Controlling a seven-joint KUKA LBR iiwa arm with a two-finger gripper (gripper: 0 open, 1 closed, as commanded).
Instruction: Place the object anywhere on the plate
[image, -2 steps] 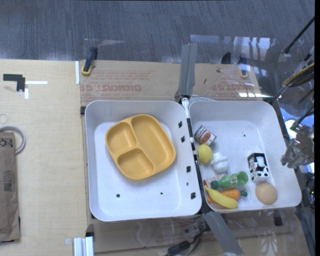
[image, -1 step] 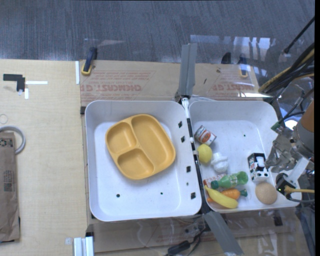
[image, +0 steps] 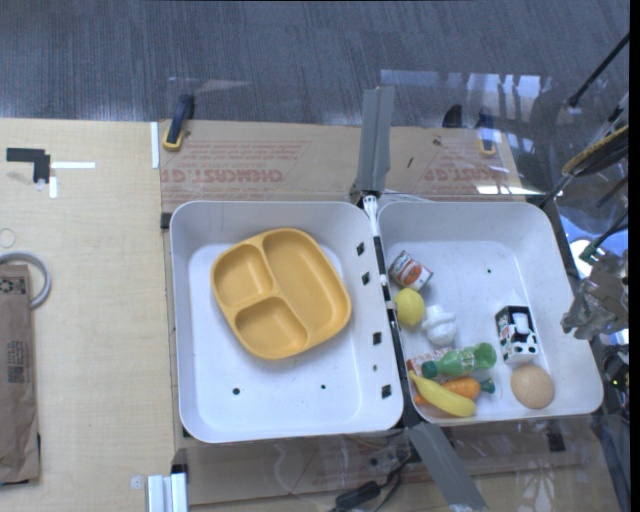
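Toy food crowds the right bin (image: 470, 225) — can (image: 409, 270), lemon (image: 410, 307), banana (image: 443, 395) lying slantwise, egg (image: 532, 386) — while the three-compartment yellow plate (image: 281, 292) sits tilted in the left bin (image: 200, 330); gripper (image: 590, 312) state unclear.

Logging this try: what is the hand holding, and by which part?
Nothing visibly: the hand sits at the right bin's right rim, apart from the objects.

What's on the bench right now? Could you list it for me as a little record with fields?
left bin: holds a yellow divided plate, nothing on it
right bin: holds the toy food
items: small can, lemon, white lump, green bottle, carrot, banana, black-and-white carton, egg
gripper: at the right bin's right rim, holding nothing visible
task status: not yet done
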